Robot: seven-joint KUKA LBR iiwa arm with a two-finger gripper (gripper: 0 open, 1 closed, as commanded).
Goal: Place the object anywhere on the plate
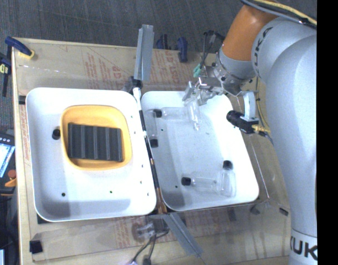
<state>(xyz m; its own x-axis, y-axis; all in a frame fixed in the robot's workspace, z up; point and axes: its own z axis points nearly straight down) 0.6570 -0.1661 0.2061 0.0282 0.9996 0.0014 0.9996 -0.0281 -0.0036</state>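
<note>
A yellow plate (114,115) with rounded corners lies in the left bin (42,197). A dark grey ridged block (95,142) rests on it and covers most of its middle. My gripper (194,110) hangs over the upper part of the right bin (243,195), well to the right of the plate. Just left of it lies a clear bottle (171,115) with a black cap. Two more clear bottles with black caps lie near the bin's front edge, one on its side (204,181) and one beside it (227,182).
A small black piece (153,142) sits at the right bin's left wall. Another small black piece (56,133) lies left of the plate. A metal bar (142,54) stands behind the seam between the bins. The arm's grey body (290,120) fills the right side.
</note>
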